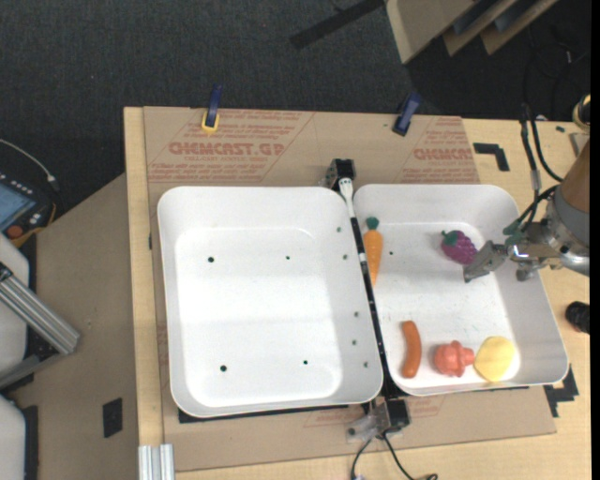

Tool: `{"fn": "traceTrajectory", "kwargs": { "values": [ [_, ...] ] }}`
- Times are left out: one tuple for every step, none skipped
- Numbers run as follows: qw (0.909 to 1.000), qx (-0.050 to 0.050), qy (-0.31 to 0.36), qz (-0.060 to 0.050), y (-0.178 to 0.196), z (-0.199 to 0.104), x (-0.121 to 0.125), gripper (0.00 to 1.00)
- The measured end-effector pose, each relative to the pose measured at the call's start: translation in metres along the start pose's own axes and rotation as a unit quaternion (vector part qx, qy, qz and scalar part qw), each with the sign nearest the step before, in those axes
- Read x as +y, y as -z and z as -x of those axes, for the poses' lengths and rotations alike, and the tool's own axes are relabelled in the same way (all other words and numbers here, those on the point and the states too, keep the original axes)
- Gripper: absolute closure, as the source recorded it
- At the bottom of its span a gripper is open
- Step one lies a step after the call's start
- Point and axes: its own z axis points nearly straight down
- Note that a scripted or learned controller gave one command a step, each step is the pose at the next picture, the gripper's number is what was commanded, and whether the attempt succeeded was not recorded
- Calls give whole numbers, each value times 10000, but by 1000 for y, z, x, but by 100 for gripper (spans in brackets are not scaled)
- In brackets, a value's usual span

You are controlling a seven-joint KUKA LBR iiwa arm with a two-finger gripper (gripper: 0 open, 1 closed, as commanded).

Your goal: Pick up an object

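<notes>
Floor: we see dark carpet point(141, 56) far and left | bench: brown board point(309, 141) with red print | far right: tan wooden furniture point(469, 23)

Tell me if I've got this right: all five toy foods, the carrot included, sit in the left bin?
Not quite: the camera view shows them in the right bin, not the left. The carrot lies along its left wall, beside the divider between the bins.

We are seeing a grey arm point(574, 202) carrying black cables point(534, 159) and a metal gripper point(487, 260).
</notes>
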Motion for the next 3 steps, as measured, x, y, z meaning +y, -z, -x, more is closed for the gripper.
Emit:
{"fn": "traceTrajectory", "kwargs": {
  "values": [
    [10000,7,-32,-30,-47,55,-35,0],
    [10000,-29,3,54,50,53,-43,0],
    [10000,-27,7,50,115,52,-32,0]
  ]
}}
